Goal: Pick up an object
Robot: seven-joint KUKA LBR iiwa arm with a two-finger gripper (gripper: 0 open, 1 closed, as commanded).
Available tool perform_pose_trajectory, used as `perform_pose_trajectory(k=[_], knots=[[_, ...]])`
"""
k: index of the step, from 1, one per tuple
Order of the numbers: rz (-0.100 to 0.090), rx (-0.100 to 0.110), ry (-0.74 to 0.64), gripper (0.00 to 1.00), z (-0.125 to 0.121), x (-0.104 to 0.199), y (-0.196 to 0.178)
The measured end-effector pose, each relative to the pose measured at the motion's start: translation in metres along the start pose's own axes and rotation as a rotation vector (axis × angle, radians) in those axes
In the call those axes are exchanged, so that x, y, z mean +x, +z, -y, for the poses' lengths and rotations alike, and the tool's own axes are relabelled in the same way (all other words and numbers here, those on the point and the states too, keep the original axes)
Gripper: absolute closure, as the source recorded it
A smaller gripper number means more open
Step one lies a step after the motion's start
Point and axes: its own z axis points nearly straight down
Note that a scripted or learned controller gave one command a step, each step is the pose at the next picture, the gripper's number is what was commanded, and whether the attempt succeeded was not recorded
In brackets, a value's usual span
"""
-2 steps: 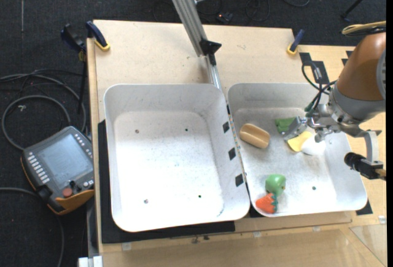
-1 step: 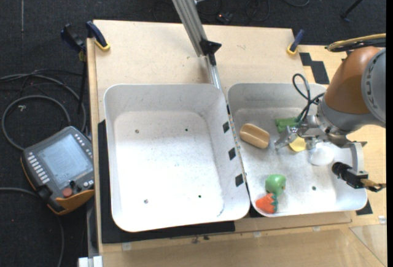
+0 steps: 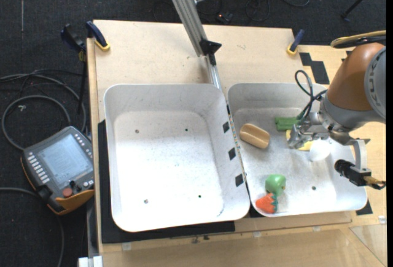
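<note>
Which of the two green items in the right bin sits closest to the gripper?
The flat green piece, right beside the gripper. The other, a rounded green object, lies nearer the bin's front edge, touching an orange-red item.

Tan bread roll (image 3: 254, 135), green block (image 3: 286, 123), green-orange toy (image 3: 272, 192), right bin (image 3: 258, 97)

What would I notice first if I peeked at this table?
Probably the big grey and orange robot arm reaching in from the right, with its gripper low in the right bin. Next, the toys there: a tan bread roll near the middle, and a green and red toy at the front.
</note>
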Motion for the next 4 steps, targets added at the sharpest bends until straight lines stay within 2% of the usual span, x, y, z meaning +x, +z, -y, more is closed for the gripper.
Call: perform_pose_trajectory(k=[1, 2, 3, 4], knots=[[0.0, -0.001, -0.002, 1.0, 0.0, 0.001, -0.042], [0.002, -0.005, -0.003, 1.0, -0.004, -0.001, -0.106], [0.002, -0.004, -0.004, 1.0, -0.005, -0.001, -0.145], [-0.002, 0.001, -0.008, 1.0, -0.006, 0.049, -0.148]])
